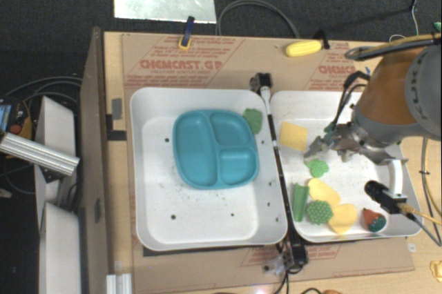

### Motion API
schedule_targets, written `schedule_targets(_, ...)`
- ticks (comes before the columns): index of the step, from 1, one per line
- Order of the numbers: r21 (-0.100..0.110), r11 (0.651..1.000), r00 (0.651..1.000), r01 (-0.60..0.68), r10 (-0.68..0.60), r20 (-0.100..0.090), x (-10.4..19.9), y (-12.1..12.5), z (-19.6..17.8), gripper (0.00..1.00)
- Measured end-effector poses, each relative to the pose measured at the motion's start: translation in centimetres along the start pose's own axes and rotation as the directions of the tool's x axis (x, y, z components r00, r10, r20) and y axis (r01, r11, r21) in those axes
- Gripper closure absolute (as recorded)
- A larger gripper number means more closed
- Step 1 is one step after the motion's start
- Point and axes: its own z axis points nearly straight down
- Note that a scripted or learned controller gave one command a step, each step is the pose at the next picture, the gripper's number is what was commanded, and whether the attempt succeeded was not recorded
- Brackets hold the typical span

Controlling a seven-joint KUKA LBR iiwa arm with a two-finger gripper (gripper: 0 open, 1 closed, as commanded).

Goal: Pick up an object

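Here the grey two-finger gripper hangs low in the right white bin, just above a small green leafy piece and beside a pale yellow block; can't tell its grip state. Left white bin holds a blue divided plastic tray with a green piece at its edge.

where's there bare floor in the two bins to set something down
Left bin: a bare strip along the near wall below the blue tray, and a narrower one between the tray and the left wall. Right bin: bare at the far end, above the yellow block. Its near half is crowded with toy food, with the end effector hanging over the middle.
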Motion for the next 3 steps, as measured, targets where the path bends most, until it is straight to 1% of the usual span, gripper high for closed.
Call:
schedule_targets(1,0.004,1.000,1.000,0.004,-0.004,0.000,0.0,1.4,5.4,0.00)
schedule_targets(2,-0.004,1.000,1.000,0.006,-0.006,0.001,0.5,6.0,4.9,0.00)
schedule_targets(3,0.006,1.000,1.000,-0.001,0.001,0.000,-0.9,0.9,5.2,0.00)
